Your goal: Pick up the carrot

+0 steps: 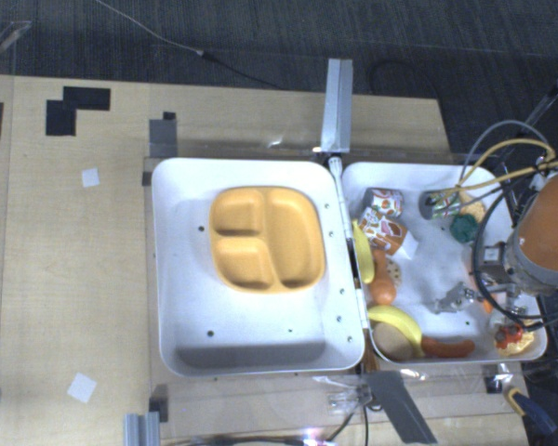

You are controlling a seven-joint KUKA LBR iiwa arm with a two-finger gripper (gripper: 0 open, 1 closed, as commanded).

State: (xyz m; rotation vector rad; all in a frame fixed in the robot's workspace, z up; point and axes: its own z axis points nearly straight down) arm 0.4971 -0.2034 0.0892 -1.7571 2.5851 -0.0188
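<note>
Grey metal two-finger gripper (458, 298) sits low over the floor of the right shallow white bin (428, 260); I cannot tell whether it is released or clenched, and I see nothing in it. Left of it, well apart, the stubby orange carrot (383, 288) lies against the bin's left wall, just above the curved yellow banana (396, 323). A reddish-brown sausage (446, 347) lies near the front wall. The left shallow white bin (167, 277) holds a yellow divided plastic plate (265, 238).
</note>
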